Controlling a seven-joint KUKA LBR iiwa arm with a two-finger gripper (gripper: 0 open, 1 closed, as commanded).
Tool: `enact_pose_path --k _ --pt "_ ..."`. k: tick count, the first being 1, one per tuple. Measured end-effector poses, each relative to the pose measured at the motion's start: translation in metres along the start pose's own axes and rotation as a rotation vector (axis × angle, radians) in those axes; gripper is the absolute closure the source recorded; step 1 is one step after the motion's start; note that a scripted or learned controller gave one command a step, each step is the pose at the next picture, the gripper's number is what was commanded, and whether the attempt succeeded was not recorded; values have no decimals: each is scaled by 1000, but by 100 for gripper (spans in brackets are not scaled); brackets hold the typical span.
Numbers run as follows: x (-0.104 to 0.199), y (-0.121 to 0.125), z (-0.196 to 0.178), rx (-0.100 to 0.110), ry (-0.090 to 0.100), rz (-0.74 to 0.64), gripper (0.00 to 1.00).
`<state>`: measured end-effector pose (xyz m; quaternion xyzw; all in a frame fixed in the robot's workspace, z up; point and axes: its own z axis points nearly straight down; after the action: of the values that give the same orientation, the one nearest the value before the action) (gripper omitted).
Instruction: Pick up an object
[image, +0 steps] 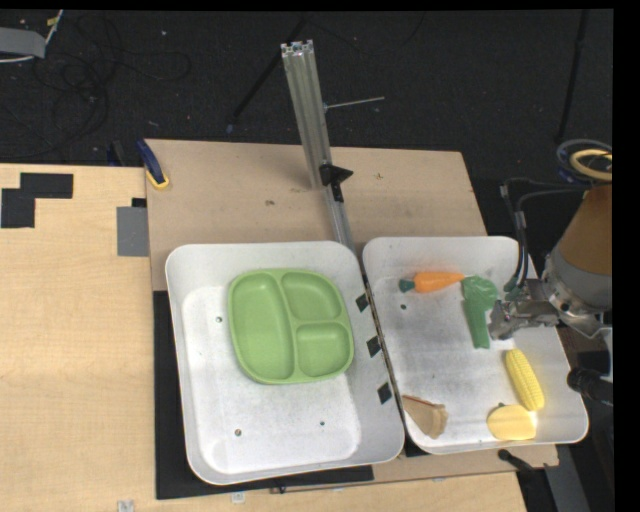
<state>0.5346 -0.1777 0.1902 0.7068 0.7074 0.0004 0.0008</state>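
Note:
The right bin (440, 445) holds an orange carrot (437, 282) at the back and a green toy vegetable (477, 308) just in front of it. A yellow corn cob (524, 378), a yellow lemon-like piece (512, 423) and a brown wedge (427, 414) lie toward the front. My gripper (505, 316) reaches in low from the right. Its tip is right beside the green vegetable's right side, above the corn cob. Whether it touches the vegetable is unclear.
The left bin (270, 440) carries a green divided plate (291, 326). A metal post (310, 120) rises behind the bins. The arm's grey body with its orange band (592, 240) stands over the right bin's right edge, with cables beside it.

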Motion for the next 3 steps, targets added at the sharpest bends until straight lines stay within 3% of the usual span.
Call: enact_pose_path --k 1,3 --pt "-1 0 -10 2 0 0 100" --pt "109 16 0 5 4 -5 100"
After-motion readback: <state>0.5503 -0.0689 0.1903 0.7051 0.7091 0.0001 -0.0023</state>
